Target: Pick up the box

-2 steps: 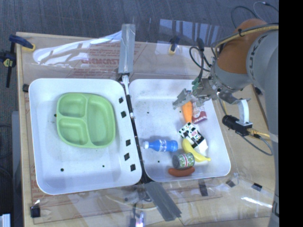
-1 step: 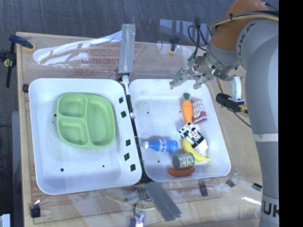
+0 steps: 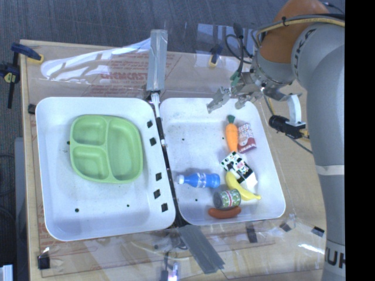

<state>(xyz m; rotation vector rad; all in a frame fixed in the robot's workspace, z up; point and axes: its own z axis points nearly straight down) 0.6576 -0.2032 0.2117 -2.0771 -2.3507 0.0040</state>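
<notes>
A small red and white box (image 3: 246, 137) lies in the right bin (image 3: 193, 151), against the right side of an orange carrot (image 3: 232, 136). A black-and-white cow-patterned carton (image 3: 238, 165) sits just below them. My gripper (image 3: 227, 102) hangs over the bin's far edge, up and left of the red box and apart from it. Its fingers are spread open with nothing between them.
Near the right bin's front sit a banana (image 3: 241, 188), a small can (image 3: 227, 199), a sausage (image 3: 224, 212) and a blue bottle (image 3: 199, 180). The left bin (image 3: 53, 204) holds a green divided plate (image 3: 106, 148). A clear plastic bag (image 3: 99, 66) lies behind the bins.
</notes>
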